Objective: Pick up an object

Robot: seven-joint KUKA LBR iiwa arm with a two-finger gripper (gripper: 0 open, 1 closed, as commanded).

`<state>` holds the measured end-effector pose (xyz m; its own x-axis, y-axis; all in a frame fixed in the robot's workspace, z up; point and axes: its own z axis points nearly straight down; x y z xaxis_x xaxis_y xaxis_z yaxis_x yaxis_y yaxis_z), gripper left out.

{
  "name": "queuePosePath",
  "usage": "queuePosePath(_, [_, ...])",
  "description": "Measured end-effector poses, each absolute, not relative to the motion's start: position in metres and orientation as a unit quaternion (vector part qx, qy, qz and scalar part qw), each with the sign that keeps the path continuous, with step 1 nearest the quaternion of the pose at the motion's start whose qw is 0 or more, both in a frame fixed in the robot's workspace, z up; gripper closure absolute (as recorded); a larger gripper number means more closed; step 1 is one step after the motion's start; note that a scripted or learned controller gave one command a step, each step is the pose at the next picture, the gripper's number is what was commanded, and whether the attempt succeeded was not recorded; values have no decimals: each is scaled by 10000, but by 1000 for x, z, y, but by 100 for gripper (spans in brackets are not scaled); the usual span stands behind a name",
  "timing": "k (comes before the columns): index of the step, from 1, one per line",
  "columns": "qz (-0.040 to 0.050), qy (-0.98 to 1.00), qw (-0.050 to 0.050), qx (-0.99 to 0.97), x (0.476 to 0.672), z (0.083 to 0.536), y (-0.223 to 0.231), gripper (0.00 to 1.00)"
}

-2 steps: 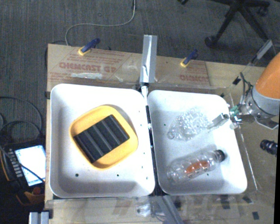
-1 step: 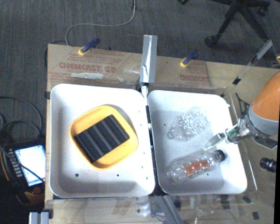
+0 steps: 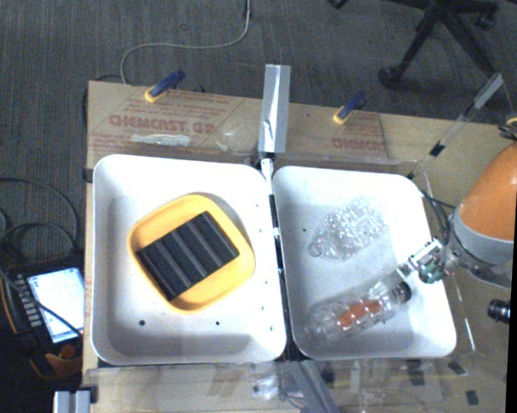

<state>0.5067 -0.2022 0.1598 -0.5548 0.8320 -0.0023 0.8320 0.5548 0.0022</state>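
Lying on its side in the near half of the right bin (image 3: 427,338): a clear bottle (image 3: 357,312) with something orange inside. Long way set on a slant, running from near-left to far-right. Thin neck end pointing far-right, at the gripper (image 3: 425,264); fat end pointing near-left, at the wall between the two bins. Resting flat on the bin floor, not lifted.

Hanging just past the neck end, very close to it: the gripper, small and grey with a bit of green. Too small and blurry to tell whether spread apart or pressed together. Nothing seen clamped in it.

Reaching in from the right behind it: the arm (image 3: 494,203), round and orange.

Sitting across the wall in the left bin (image 3: 112,314): a yellow tray (image 3: 157,226) with a black ribbed top (image 3: 190,251), turned a little crooked.

Lying farther back in the right bin, well apart from the bottle: a crumpled bit of clear plastic (image 3: 349,226).

Beyond the bins: a brown board (image 3: 159,121) with two blue clamps (image 3: 164,84) and a grey post (image 3: 274,106) standing between them.
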Motion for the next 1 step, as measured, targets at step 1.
queuePosePath(1, [8, 8776, 11, 4795, 579, 94, -138, 0])
